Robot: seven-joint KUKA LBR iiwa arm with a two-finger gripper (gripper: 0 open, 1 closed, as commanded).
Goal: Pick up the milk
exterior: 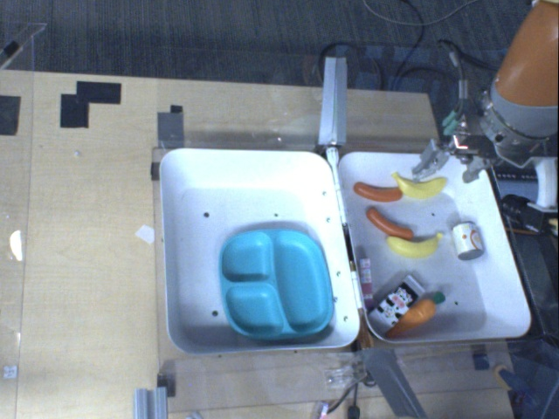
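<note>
Your milk is a small black-and-white carton lying beside the carrot; its print is unreadable. Jaws: can't tell their state.

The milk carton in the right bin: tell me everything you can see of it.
The milk carton is a small box with a black-and-white cow-patch print and a touch of red, apparently cardboard. It lies tipped on its side near the front-left corner of the right bin, set at a diagonal. The carrot lies against its front side. The gripper is at the bin's far edge, well away.
</note>
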